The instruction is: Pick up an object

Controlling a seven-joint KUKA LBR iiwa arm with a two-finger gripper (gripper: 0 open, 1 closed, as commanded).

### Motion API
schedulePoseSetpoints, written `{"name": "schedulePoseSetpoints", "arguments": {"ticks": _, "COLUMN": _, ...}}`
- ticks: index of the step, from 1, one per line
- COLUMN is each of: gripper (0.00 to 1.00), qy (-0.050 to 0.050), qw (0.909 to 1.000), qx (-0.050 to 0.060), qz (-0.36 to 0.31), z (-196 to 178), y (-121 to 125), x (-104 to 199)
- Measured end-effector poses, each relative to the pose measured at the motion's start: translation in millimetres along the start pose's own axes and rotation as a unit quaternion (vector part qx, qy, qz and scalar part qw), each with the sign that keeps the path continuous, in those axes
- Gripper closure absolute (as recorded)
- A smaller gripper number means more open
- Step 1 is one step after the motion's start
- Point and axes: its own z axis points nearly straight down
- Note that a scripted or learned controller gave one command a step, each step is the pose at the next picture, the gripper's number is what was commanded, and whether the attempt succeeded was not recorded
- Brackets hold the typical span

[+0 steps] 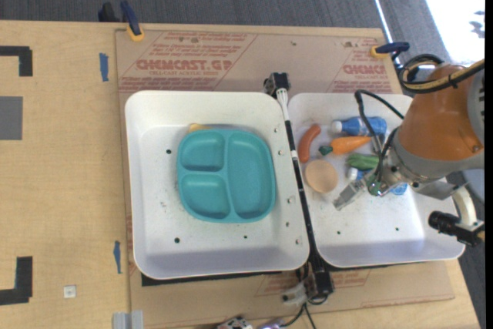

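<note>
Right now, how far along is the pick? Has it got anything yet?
Done: the arm has reached into the right bin, and the gripper is low beside the tan cup. In hand: nothing I can see held; the fingers are too unclear to judge. Left: gripping and lifting. The hot dog, carrot and blue bottle lie in the bin, and the teal plate sits in the left bin.

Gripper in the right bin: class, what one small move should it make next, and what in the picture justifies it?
Probably a short drop straight down. The two-finger gripper hangs over the right white bin's floor, beside the round tan cup-like piece and just below the green toy vegetable, with nothing seen between its fingers. It must get lower before closing on either.
</note>
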Motion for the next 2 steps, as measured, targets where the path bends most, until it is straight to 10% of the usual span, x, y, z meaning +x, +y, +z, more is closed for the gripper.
{"name": "schedulePoseSetpoints", "arguments": {"ticks": 1, "gripper": 0.0, "qy": -0.001, "qw": 0.9998, "qx": -0.001, "qz": -0.022, "z": 9, "y": 52, "x": -25}}
{"name": "schedulePoseSetpoints", "arguments": {"ticks": 2, "gripper": 0.0, "qy": -0.002, "qw": 0.9757, "qx": -0.002, "qz": -0.219, "z": 29, "y": 114, "x": -41}}
